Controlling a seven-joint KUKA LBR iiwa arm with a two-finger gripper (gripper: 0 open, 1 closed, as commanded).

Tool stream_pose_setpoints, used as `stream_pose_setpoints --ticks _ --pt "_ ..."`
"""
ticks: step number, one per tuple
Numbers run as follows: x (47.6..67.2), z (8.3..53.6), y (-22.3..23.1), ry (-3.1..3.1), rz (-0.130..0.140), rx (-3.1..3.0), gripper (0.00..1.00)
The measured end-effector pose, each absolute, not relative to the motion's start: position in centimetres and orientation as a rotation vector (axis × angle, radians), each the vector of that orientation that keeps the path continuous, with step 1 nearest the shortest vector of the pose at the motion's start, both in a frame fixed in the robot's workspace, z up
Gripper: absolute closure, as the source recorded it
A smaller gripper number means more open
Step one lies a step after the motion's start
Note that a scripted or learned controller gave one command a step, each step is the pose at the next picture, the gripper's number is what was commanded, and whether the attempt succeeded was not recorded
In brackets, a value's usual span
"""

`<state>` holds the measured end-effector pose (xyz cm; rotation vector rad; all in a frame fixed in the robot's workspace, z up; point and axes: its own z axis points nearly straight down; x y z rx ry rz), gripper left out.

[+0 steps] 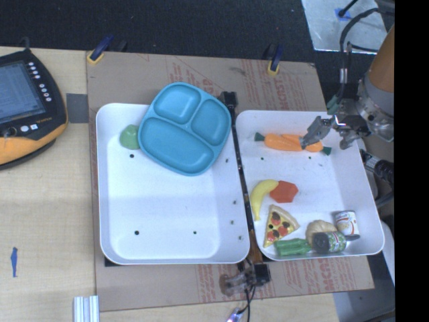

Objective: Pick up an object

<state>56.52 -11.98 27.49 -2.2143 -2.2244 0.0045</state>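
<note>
An orange toy carrot (285,141) with green ends lies near the far edge of the right bin (335,180). My gripper (330,138) hovers over the carrot's right end. Its fingers are open; the left fingertip (312,137) is near the carrot's tip and the other sits further right. Nothing is between them. Closer to the front of that bin lie a yellow banana (262,193), a red piece (285,191), a pizza slice (279,223), a green vegetable (291,247), a small can (346,223) and a dark-capped item (323,238).
The left bin (167,220) holds a blue divided plate (185,127) tilted over its far rim, with a green item (129,136) poking out at its left. A teach pendant (27,106) rests on the bench at far left. Clamps (100,47) hold the cardboard.
</note>
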Motion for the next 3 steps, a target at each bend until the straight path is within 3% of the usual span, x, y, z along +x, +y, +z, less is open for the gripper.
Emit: stream_pose_setpoints --ticks 1,2,3 --pt "51.4 9.5 -13.4 -2.224 0.007 -2.212 0.0" --pt "51.5 10.6 -13.5 -2.23 0.008 -2.208 1.0" --pt "50.6 21.2 -6.8 -2.226 0.002 -2.214 1.0"
